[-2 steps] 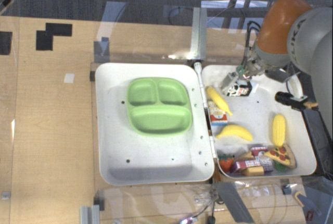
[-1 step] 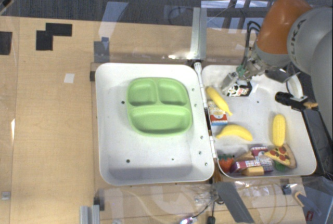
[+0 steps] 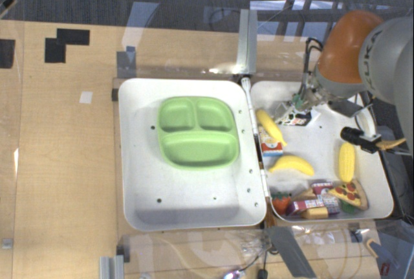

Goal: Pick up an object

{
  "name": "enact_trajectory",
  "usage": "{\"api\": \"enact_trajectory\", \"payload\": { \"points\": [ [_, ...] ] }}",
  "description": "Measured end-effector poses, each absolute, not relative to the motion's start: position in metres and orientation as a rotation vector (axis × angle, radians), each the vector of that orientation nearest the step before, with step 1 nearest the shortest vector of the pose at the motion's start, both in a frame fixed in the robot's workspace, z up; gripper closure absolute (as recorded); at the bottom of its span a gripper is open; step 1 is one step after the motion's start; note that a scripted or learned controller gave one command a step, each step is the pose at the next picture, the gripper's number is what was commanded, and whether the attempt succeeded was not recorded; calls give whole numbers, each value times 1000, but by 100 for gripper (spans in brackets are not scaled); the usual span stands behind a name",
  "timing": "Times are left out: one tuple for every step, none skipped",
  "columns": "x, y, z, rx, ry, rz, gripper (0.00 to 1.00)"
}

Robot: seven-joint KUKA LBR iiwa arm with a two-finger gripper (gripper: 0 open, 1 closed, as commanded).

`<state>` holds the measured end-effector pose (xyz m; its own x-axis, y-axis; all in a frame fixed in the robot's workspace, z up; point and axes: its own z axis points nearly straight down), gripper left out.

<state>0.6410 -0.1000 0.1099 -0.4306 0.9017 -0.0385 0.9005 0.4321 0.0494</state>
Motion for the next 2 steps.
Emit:
{"api": "enact_trajectory", "payload": {
  "points": [
    [638, -106, 109, 2015, 2347, 52, 0],
    [649, -104, 109, 2034, 2335, 37, 0]
  ]
}}
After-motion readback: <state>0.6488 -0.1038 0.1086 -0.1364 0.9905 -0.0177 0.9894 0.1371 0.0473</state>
